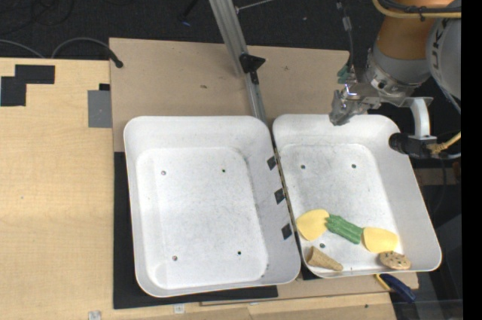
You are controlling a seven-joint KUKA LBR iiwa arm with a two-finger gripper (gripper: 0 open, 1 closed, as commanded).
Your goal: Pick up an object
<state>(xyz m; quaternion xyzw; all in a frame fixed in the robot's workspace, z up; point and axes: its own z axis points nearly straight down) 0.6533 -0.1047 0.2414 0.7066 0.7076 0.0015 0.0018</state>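
Toys (pixel 346 230) well below end effector (pixel 341 115)

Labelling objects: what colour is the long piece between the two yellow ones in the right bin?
Green, seen in the camera view.

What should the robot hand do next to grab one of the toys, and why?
Probably it should move toward the near end of the right bin before lowering. The gripper sits over the far rim, while the green toy, yellow pieces, cone and cookie all lie at the near end.
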